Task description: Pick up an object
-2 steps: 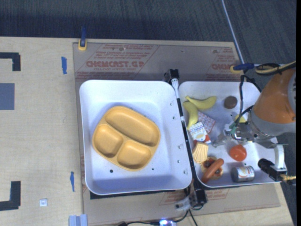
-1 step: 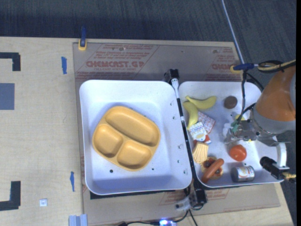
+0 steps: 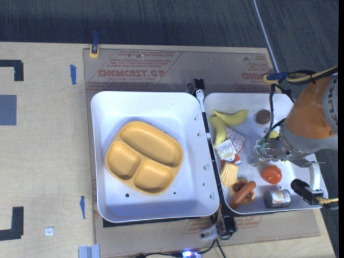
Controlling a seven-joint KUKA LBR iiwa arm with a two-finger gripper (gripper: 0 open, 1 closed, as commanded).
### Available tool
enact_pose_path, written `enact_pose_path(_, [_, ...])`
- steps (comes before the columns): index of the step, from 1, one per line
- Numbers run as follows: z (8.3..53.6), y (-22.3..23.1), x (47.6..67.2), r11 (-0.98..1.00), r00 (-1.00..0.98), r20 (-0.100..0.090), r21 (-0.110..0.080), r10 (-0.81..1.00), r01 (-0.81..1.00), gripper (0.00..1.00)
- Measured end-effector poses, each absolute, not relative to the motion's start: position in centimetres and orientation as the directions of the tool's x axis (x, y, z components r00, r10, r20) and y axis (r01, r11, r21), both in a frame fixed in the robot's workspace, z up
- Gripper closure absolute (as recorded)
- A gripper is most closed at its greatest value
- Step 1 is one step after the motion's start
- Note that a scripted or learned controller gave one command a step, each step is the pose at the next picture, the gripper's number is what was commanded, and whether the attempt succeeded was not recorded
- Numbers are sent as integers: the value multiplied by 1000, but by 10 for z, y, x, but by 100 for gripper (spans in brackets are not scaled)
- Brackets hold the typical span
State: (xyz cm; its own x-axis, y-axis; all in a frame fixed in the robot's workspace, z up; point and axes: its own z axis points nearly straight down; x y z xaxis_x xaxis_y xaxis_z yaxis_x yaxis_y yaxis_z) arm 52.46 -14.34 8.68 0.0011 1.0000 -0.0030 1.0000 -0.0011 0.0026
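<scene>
Nearest the camera in the right bin (image 3: 252, 211) lie a silver can (image 3: 278, 198) and a hot dog (image 3: 242, 192); just behind them sit a red tomato (image 3: 271, 174) and a yellow cheese wedge (image 3: 229, 173). The gripper (image 3: 264, 147) hangs low just above the tomato — its state I cannot tell. Farther back rest a snack packet (image 3: 231, 143), a banana (image 3: 224, 122) and a brown disc (image 3: 263, 116). The left bin (image 3: 107, 104) holds a yellow divided tray (image 3: 143, 156).

Red "CHEMCAST GP" lettering on the brown paper-covered sheet (image 3: 177, 69) under the bins, smaller print unreadable
</scene>
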Motion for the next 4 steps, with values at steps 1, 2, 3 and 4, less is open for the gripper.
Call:
enact_pose_path(1, [87,-111,568,1,-1,-2,8,1000,1000,100])
enact_pose_path(2, [87,-189,526,-2,2,-3,2,1000,1000,100])
enact_pose_path(3, [87,-156,504,0,0,-3,7,1000,1000,100])
enact_pose_path(4, [100,-108,531,2,-2,0,1,1000,1000,100])
